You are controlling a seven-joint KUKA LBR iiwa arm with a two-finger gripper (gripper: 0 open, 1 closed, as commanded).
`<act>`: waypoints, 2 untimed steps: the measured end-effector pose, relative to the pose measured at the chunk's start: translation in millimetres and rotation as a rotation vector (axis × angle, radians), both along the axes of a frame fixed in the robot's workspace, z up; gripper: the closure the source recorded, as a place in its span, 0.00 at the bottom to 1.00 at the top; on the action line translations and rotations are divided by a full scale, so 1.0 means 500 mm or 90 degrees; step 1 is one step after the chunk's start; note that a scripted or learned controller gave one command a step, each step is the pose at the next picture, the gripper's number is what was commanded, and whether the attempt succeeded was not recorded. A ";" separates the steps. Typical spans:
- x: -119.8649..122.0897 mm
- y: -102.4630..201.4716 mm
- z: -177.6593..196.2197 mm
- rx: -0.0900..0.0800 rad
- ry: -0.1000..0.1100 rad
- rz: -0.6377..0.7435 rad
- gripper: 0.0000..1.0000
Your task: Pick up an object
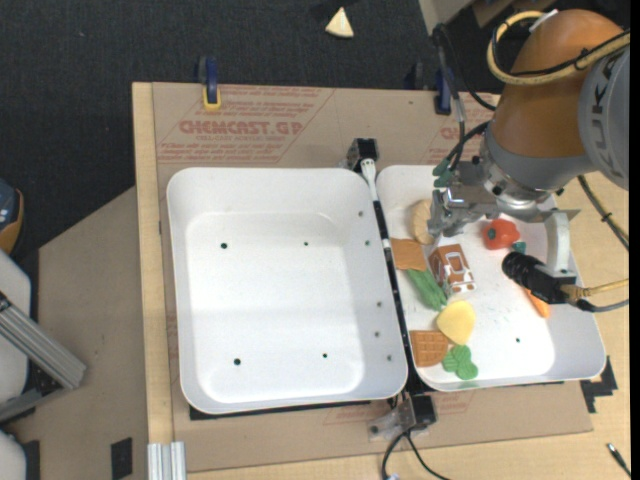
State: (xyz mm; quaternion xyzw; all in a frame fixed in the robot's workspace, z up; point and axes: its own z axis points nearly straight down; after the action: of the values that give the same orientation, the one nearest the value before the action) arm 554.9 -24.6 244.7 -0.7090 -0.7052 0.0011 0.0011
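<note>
Viewed from above at a slant, noted in order of size.

Table [250, 118]: brown board surface, carrying two white bins side by side.

Left bin [270, 298]: nothing to report for the task.

Right bin [525, 353]: holds all loose items, crowded toward its left wall.

Arm [545, 78]: reaches in from the right, standing over the upper part of the right bin.

Gripper [447, 208]: poised above the top-left of the pile, just above the orange-and-white block [453, 268] and beside a beige round piece [421, 218]. Open or closed: cannot tell. Nothing seen held.

Orange-and-white block, taken as the likeliest target: lies flat near the bin's middle left, touching or nearly touching a green leafy piece [428, 288], near a tan cracker [407, 255], with a yellow piece [457, 320] just below. Long axis roughly up-and-down in the view, top end leaning slightly left. Which end is its front: cannot tell.

Handling, as judgement: probably light, stiff and smooth, hence apt to slip. Best taken across the short width at mid-length, clear of the green piece.

Red round piece [500, 233]: apart to the right, likely to roll.
</note>
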 end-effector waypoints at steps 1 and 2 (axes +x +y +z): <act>-0.059 0.038 0.001 0.001 0.000 0.004 1.00; -0.158 0.115 -0.128 0.001 0.005 0.005 1.00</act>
State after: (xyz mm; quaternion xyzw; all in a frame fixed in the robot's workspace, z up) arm 475.7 32.8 180.8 -0.7063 -0.7079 0.0034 0.0049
